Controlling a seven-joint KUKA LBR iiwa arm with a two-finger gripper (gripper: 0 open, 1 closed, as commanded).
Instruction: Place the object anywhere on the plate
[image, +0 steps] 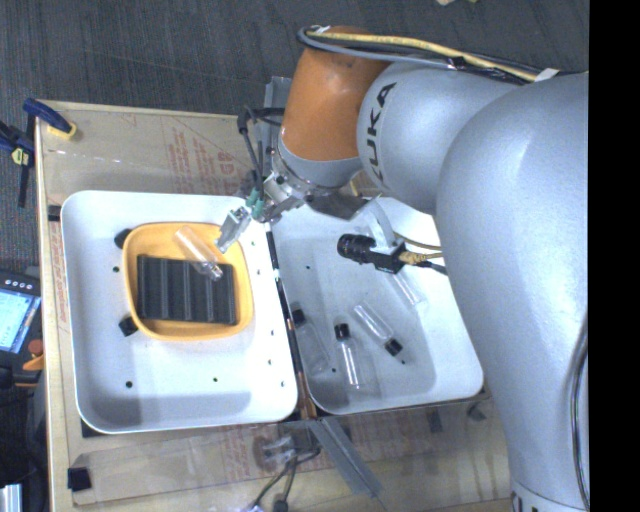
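Note:
A clear plastic tube (198, 252) lies slanted on the yellow plate (140, 322), across the upper right part of its dark ribbed centre (185, 290). The plate sits in the left white bin (100, 385). My gripper (234, 228) hangs over the plate's upper right rim, just right of the tube. The arm's orange band (325, 95) and grey body reach in from the right above the gap between the bins.
The right white bin (450, 375) holds clear vials with black caps, one (347, 358) near its front left and one (377, 328) at its middle. Small black bits (127, 326) lie beside the plate in the left bin. A blue clamp (50, 117) grips the bench's far left corner.

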